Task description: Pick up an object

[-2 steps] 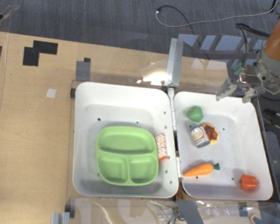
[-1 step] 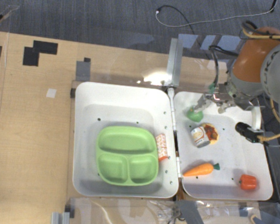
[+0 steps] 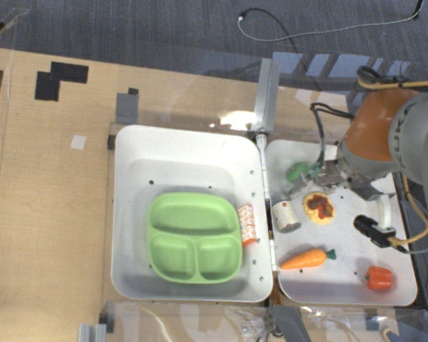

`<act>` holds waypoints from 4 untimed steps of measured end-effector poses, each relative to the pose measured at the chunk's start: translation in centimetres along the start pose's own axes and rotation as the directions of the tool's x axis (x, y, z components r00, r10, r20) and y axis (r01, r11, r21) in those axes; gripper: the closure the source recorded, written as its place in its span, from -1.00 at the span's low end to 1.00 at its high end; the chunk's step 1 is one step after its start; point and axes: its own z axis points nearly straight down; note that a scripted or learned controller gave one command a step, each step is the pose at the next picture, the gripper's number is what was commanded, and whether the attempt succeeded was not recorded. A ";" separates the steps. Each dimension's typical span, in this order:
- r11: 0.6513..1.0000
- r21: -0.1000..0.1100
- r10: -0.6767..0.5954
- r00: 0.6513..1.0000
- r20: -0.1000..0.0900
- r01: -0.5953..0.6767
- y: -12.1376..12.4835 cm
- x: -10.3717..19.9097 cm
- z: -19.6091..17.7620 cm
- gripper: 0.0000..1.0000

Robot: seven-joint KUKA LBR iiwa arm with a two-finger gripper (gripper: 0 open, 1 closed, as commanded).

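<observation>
Pizza toy [image 3: 319, 207], the small round piece with a red centre, sits in the upper middle of the right bin [image 3: 337, 291], and we take it as the likeliest target because it lies closest to the gripper [image 3: 330, 176]. From the gripper the pizza toy lies at about 6 o'clock, just below it and near enough that little travel seems needed. Being round, it has no long axis to line up with.

We cannot tell from this slanted view what state the gripper is in; the wrist and its cabling mask the tip, so we leave that open. Nothing is visibly held.

Around the pizza toy, a green toy [image 3: 298, 170] lies at 10 o'clock from it, just beside the gripper. A small tin can [image 3: 286, 216] lies on its side at 9 o'clock from it, near the bin's left wall. A carrot [image 3: 306, 259] lies at 6 o'clock, its long axis running roughly 8 to 2 o'clock. A red pepper [image 3: 380, 278] sits at 4 o'clock, well apart.

The left bin [image 3: 134, 153] bears a green divided plate [image 3: 194, 237], with a striped packet [image 3: 247, 224] at its 3 o'clock edge.
</observation>
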 end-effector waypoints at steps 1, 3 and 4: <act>0.998 0.009 -0.069 0.998 -0.005 0.069 1.7 -1.1 -0.4 -1.00; 0.987 0.001 -0.159 0.987 0.001 0.159 4.9 0.5 -1.1 1.00; 0.996 0.006 0.092 0.996 -0.001 -0.092 5.0 1.9 -10.4 1.00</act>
